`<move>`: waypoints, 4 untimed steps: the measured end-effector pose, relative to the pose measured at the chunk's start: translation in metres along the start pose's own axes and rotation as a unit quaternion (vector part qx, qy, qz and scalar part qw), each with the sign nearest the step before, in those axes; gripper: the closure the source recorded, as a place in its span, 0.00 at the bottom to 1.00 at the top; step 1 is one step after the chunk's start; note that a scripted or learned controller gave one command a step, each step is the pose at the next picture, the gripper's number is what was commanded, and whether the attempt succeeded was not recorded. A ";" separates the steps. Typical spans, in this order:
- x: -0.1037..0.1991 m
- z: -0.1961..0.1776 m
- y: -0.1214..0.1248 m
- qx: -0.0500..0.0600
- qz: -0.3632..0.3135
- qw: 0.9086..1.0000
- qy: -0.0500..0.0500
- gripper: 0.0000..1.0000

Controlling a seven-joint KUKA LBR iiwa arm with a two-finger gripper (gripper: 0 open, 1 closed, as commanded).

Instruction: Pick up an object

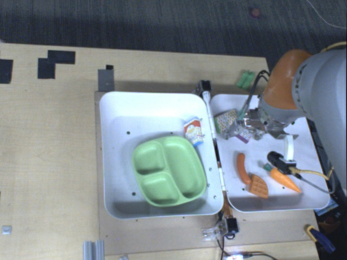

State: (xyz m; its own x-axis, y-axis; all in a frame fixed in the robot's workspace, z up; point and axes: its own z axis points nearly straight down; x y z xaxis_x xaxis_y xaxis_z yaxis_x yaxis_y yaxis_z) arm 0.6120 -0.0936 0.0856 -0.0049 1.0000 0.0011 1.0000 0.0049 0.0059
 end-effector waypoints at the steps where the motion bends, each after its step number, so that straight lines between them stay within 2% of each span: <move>1: 0.012 -0.001 -0.030 0.000 0.002 1.000 -0.001 0.00; 2: 0.012 -0.013 -0.028 -0.002 0.001 1.000 -0.001 1.00; 3: 0.012 -0.012 -0.028 -0.002 0.002 1.000 -0.001 0.00; 4: 0.007 -0.001 -0.030 0.000 0.002 1.000 -0.001 0.00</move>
